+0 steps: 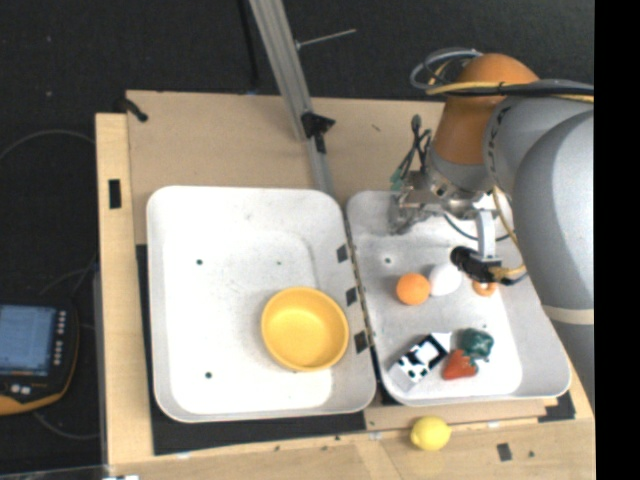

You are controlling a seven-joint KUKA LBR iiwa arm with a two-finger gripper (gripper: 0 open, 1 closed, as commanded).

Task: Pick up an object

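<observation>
End effector [408, 211] low at the right bin's [535, 368] far corner, grip state impossible to tell. Orange ball [412, 289] sits mid-bin: likely light, smooth, rolls easily, so pinch across its middle.

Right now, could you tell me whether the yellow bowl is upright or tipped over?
Upright: the yellow bowl sits in the left bin with its round opening facing up, showing its inside.

The arm [545, 183] reached in from the right, its thick grey link filling the right side of the view and the orange band [475, 108] sitting above the wrist. The wrist pointed down and left. The gripper [405, 211] hung low at the arm's end, partly masked by cabling around the wrist.
</observation>
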